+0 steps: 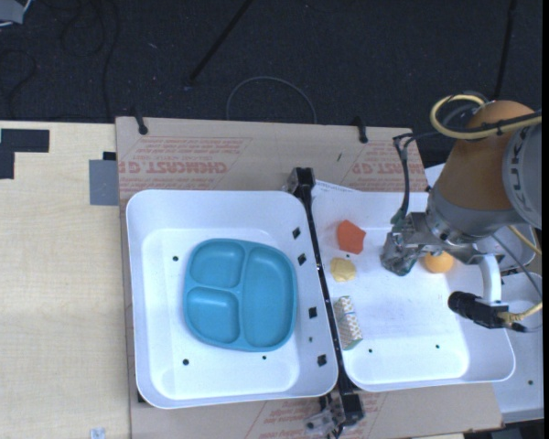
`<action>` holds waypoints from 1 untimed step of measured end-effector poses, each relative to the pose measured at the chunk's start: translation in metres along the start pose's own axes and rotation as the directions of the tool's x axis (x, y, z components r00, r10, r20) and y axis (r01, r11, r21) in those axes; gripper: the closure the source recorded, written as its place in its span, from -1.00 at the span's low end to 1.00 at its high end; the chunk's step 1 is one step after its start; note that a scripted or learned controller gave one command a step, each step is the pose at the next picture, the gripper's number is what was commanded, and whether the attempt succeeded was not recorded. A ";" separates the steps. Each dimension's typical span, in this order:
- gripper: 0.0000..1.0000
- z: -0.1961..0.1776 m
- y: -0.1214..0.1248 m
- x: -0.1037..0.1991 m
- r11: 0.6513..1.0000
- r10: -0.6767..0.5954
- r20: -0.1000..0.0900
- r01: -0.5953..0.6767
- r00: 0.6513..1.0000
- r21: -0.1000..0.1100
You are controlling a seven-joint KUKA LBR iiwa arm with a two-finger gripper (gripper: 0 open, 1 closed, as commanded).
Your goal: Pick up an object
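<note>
Right bin (pixel 457 359): smooth orange wedge block (pixel 350 236) nr its rear edge, matte. Hand (pixel 399 262) adj.; grip state cannot be told.

Grey arm (pixel 480 176) from the right, wrist bent down, hand (pixel 400 256) low.

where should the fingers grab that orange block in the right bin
Judging from above, take the orange block across its two flat side faces, coming straight down. It sits alone on the bin floor, apart from the yellow piece below it and the gripper to its right, so both sides look free. Its exact shape is hard to tell.
</note>
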State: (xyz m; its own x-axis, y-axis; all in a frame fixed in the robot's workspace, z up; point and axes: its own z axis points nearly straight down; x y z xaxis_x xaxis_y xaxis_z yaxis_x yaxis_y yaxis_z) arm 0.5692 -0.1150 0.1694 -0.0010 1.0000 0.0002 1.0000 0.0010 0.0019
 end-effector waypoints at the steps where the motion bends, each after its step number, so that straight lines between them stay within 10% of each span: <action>1: 1.00 -0.053 0.001 -0.001 1.000 0.000 0.001 0.000 1.000 0.000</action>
State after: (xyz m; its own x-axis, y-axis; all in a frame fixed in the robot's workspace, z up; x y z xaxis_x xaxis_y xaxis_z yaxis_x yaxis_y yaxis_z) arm 0.5699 -0.1160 0.2222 -0.0006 1.0000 -0.0003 1.0000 0.0006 0.0023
